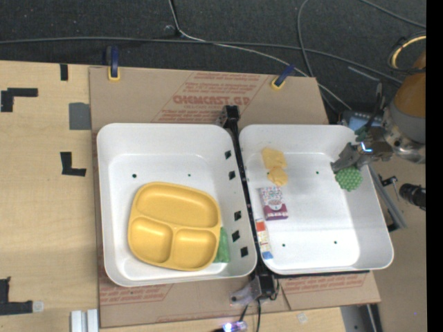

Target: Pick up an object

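Observation:
My gripper [348,170] hangs over the right side of the right bin [374,258], below the grey wrist with its orange band. A small bumpy green ball [349,179] sits at the fingertips, gripped between the dark fingers [341,162] and lifted near the bin's right wall. On the floor of this bin lie a pale yellow lump [275,165], a purple and white packet [273,203] and a thin tube [262,237] with a red and blue end.
The left bin [111,140] holds a yellow divided plate [173,225] with a green item [222,246] at its right edge. Black clips run along the divider between the bins. Cables trail over the dark cloth behind.

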